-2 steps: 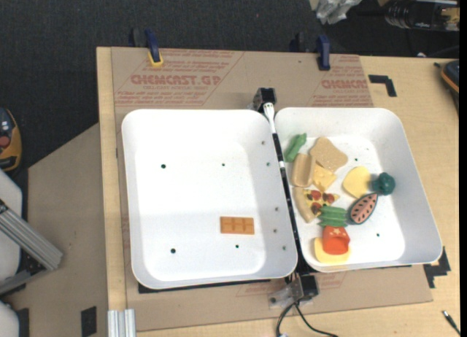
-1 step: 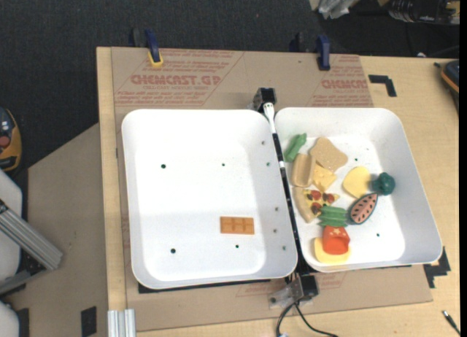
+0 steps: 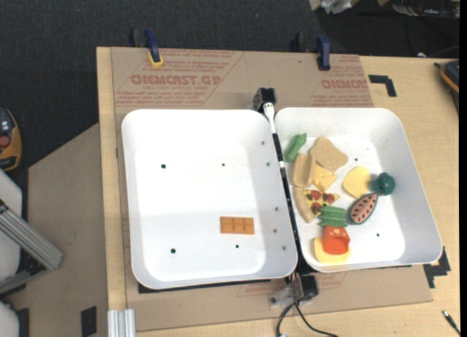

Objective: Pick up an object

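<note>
An orange waffle-like block (image 3: 237, 225) lies alone in the left bin (image 3: 146, 182), toward its front right. The right bin (image 3: 394, 146) holds a cluster of toy foods along its left side: a green pod (image 3: 295, 146), a tan bread slice (image 3: 327, 155), a yellow cheese wedge (image 3: 322, 177), a pizza slice (image 3: 311, 201), a yellow round piece (image 3: 356, 180), a green broccoli (image 3: 382, 183), a watermelon slice (image 3: 363, 208), a green vegetable (image 3: 333, 217) and a red tomato on a yellow piece (image 3: 334, 242).
Both bins rest on a brown cardboard sheet (image 3: 219, 73) held by two blue clamps (image 3: 153, 47) at the back. A black clip (image 3: 264, 98) sits where the bins meet at the back. Cables (image 3: 299, 306) run at the front.
</note>
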### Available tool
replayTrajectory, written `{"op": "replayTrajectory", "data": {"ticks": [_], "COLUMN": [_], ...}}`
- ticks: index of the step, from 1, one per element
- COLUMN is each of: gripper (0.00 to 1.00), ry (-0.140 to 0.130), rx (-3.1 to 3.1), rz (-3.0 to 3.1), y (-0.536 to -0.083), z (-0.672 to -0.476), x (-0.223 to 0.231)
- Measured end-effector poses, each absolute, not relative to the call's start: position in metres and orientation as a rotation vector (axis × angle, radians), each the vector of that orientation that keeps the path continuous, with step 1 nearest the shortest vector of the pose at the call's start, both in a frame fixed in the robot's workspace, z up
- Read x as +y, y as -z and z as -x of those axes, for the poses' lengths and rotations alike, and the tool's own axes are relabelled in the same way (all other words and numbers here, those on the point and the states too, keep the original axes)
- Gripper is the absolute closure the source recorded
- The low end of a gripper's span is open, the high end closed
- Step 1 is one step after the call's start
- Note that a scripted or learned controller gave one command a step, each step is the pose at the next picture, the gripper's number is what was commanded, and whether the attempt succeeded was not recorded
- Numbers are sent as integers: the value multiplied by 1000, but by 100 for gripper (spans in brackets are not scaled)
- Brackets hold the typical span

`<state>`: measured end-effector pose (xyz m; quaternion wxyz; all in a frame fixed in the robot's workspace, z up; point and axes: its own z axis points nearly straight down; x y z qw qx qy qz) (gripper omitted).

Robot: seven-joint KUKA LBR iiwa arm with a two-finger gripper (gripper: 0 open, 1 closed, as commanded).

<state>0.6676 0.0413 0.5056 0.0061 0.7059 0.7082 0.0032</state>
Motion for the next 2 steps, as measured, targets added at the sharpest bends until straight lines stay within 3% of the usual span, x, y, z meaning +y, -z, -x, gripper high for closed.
{"op": "replayTrajectory", "data": {"ticks": [2], "gripper": [100], "ry": [-17], "rx": [2213], "rz": [-2202], "y": [-528], "z": [-668], "x": [42]}}
